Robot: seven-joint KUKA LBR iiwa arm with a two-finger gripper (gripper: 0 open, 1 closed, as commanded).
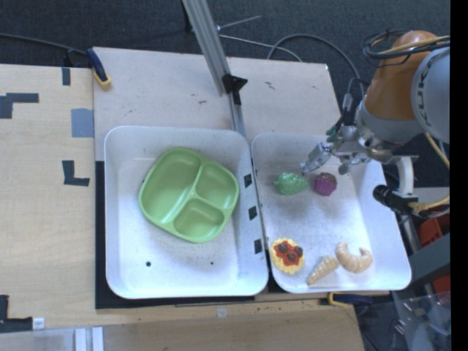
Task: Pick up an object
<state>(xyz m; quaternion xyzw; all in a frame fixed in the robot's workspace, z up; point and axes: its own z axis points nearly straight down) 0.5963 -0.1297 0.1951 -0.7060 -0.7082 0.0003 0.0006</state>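
Observation:
In the right bin (380,229) lie a green leafy toy (291,183), a purple round toy (325,184), a small yellow tart with red berries (287,255), a croissant (354,257) and a cream cone (322,270). My gripper (328,161) hangs at the bin's upper part, just above and between the green toy and the purple toy. Its fingers (316,159) stand spread apart with nothing between them.
The left bin (124,210) holds a green divided plate (190,194). A metal pole (212,42) slants down to the junction between the bins. A cable loops behind the arm at the top right.

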